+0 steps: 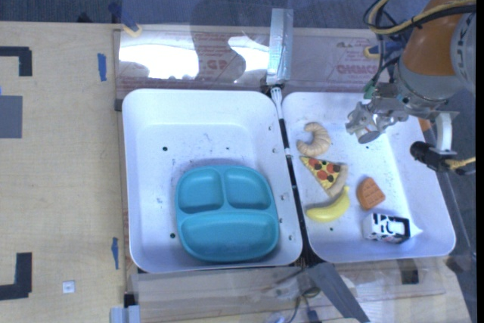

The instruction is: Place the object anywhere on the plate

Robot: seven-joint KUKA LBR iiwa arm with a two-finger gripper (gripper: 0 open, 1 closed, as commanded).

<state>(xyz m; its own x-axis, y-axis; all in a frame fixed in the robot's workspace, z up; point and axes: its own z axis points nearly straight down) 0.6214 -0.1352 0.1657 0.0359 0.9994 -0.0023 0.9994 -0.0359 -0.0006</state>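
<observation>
A blue three-compartment plate [225, 219] lies in the front half of the left bin [151, 132]. The right bin [423, 163] holds a croissant [316, 138], a pizza slice [325, 172], a banana [330, 209], an orange-brown bread piece [370, 193] and a small black-and-white toy [389, 227]. My gripper [365, 125] hovers over the back of the right bin, to the right of the croissant and apart from it. Nothing shows between its fingers.
A clear plastic wall [227, 57] stands behind both bins, with a metal post [279, 49] between them. The wooden bench [53, 163] stretches to the left. Cables [401, 0] loop above the arm's orange band [439, 34].
</observation>
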